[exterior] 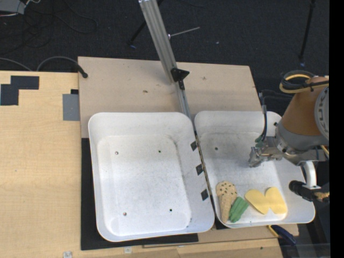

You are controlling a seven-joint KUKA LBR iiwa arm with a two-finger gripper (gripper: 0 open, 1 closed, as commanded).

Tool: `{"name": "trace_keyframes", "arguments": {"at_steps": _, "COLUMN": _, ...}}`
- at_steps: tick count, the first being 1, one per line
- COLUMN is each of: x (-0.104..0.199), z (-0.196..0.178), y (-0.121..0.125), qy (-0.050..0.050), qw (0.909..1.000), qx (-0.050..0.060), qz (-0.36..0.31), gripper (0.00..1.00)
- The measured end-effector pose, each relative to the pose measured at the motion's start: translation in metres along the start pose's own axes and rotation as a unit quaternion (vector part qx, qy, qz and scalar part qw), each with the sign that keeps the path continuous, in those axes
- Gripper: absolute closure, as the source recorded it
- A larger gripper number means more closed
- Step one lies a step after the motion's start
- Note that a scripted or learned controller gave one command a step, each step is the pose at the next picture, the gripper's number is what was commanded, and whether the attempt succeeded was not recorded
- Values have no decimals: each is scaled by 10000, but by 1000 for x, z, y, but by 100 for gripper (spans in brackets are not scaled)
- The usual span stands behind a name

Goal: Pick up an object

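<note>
Objects: none lifted yet; a yellow toy piece (266, 201), a green toy pod (237, 209) and a speckled tan cone (226, 195) lie along the near edge of the right bin (231, 128).
Gripper (257, 158): low over the bin's floor, apart from the toys; whether it is spread or closed cannot be told; nothing seen in it.
Arm (301, 122): reaches in from the right.
Left bin (140, 176): bare white floor.
Progress: early; the approach, grasp and lift all appear left to do.

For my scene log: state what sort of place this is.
Probably a robotics lab: a robot arm over two white bins, toy food in one, cables on dark floor.
</note>
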State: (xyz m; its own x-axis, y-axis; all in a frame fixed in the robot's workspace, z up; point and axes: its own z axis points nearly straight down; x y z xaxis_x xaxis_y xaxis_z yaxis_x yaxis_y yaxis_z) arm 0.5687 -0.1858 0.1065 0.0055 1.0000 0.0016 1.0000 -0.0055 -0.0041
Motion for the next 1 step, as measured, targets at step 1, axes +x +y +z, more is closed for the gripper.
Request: {"name": "trace_keyframes", "arguments": {"at_steps": 1, "x": 3, "z": -62, "y": 2, "qy": -12, "qw": 10000, "qx": -38, "qz": -30, "gripper": 100}}
